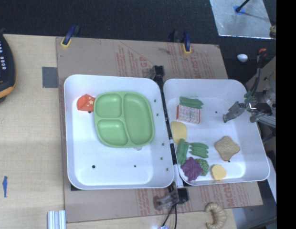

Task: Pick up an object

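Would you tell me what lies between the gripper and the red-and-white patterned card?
In the camera view, only bare white bin floor separates the gripper from the red-and-white patterned card.

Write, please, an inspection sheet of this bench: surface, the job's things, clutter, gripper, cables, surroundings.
Surface: cardboard sheet clamped on a wooden bench, bearing the left bin and the right bin side by side.
Job's things: right bin holds toy food: green pods, red-patterned card, yellow piece, green beans, purple grapes, brown biscuit.
Clutter: left bin holds a green divided plate and a red piece.
Gripper: gripper over the right bin's right part, holding nothing visible.
Cables: black cable at the front edge.
Surroundings: dark floor; handheld controller at left.
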Robot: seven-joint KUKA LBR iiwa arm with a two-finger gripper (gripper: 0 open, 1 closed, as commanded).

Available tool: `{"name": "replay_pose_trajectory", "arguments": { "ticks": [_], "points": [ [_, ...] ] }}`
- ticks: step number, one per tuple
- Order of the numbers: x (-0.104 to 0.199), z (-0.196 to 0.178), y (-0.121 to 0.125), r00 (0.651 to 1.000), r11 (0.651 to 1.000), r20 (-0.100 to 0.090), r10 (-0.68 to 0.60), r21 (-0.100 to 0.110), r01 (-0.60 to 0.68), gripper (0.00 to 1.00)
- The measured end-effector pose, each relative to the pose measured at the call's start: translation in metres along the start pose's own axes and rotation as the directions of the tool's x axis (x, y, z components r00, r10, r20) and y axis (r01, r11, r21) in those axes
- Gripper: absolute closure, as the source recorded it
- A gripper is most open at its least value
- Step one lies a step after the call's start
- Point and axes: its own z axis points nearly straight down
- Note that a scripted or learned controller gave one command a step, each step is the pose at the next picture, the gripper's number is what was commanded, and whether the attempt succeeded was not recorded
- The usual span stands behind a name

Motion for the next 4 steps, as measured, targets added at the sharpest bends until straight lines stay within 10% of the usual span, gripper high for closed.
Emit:
{"name": "replay_pose_trajectory", "arguments": {
  "ticks": [2,3,4],
  "points": [
    [0.0,0.127,-0.058,1.0,1.0,0.003,-0.001,-0.003,0.001,0.0],
    [-0.003,0.111,-0.056,1.0,1.0,0.005,-0.002,-0.007,0.002,1.0],
    [-0.003,0.111,-0.056,1.0,1.0,0.005,-0.003,-0.006,0.003,0.0]
  ]
}}
